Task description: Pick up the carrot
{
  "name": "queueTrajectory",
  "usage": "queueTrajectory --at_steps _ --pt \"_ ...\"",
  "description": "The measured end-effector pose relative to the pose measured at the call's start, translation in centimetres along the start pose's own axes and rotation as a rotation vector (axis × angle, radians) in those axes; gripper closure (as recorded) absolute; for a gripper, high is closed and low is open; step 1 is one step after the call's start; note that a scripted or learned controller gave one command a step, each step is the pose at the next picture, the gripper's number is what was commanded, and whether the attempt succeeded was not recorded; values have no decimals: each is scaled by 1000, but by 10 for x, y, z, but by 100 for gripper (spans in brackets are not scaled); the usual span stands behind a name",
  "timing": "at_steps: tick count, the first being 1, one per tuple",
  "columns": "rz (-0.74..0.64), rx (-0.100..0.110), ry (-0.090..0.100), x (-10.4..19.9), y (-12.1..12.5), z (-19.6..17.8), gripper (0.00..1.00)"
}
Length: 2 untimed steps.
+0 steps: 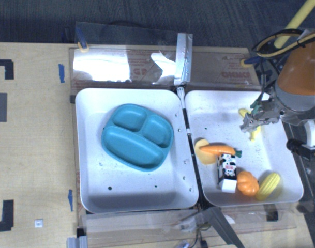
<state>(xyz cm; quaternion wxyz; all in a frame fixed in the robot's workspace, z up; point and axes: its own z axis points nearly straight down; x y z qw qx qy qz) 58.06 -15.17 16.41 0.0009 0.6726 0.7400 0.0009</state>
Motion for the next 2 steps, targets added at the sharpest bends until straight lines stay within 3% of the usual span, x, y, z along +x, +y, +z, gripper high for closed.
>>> queueTrajectory --at_steps 1,2 --pt "0 1 0 0 0 1 0" --pt "-481 3 2 44 -56 -16 0"
